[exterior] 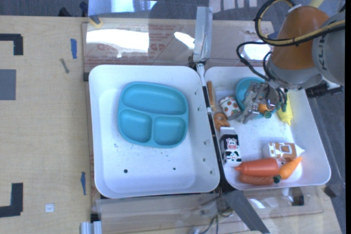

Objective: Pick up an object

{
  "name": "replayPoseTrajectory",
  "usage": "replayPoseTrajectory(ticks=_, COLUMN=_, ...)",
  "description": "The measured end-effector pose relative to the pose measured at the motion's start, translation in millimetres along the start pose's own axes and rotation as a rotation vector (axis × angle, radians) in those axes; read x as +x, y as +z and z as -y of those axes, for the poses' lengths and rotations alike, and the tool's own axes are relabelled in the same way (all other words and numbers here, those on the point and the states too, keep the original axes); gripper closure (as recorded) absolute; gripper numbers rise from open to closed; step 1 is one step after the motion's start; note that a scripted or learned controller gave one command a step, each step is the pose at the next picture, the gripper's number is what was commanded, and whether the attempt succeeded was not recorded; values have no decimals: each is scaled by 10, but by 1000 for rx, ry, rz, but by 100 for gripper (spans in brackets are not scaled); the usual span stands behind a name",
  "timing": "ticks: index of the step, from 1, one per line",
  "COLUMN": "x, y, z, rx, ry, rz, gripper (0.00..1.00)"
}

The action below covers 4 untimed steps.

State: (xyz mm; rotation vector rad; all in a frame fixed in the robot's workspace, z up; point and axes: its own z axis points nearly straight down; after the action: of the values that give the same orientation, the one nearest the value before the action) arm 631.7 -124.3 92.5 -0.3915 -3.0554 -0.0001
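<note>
The gripper (255,104) is down in the right bin (315,134), low over the upper part of the floor, with the grey-and-orange arm (299,44) coming in from the upper right. The fingers are a blur of metal and cable, so whether they are spread or pressed together cannot be told, and nothing can be seen pinched between them.

Just behind the gripper sits a teal bowl (245,89), partly hidden by the wrist. Just to the left is a small white-and-orange toy (228,105), close to the fingertips; contact between them cannot be made out. To the right, a yellow piece (285,112) lies near the wrist.

Moving out, an orange object (221,120) rests by the bin's left wall, with a black-and-white carton (231,149) below it. Well apart from the gripper, in the lower right corner, a red sausage-like piece (259,168) lies along the near wall, a carrot (290,167) at its right end, and a small white-and-brown box (281,150) just above them.

The left bin (104,134) carries a blue divided plate (153,114), well away.
</note>
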Motion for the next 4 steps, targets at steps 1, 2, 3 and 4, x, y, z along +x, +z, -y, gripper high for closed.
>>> replayPoseTrajectory(ticks=1, x=-61, y=-47, z=-13, rx=-2, ry=-1, rz=25, gripper=0)
replayPoseTrajectory(ticks=2, x=484, y=55, z=216, rx=-11, ry=56, rz=73, gripper=0)
replayPoseTrajectory(ticks=3, x=-111, y=27, z=-108, rx=-14, ry=260, rz=50, gripper=0)
replayPoseTrajectory(ticks=4, x=402, y=51, z=580, rx=-18, ry=301, rz=70, gripper=0)
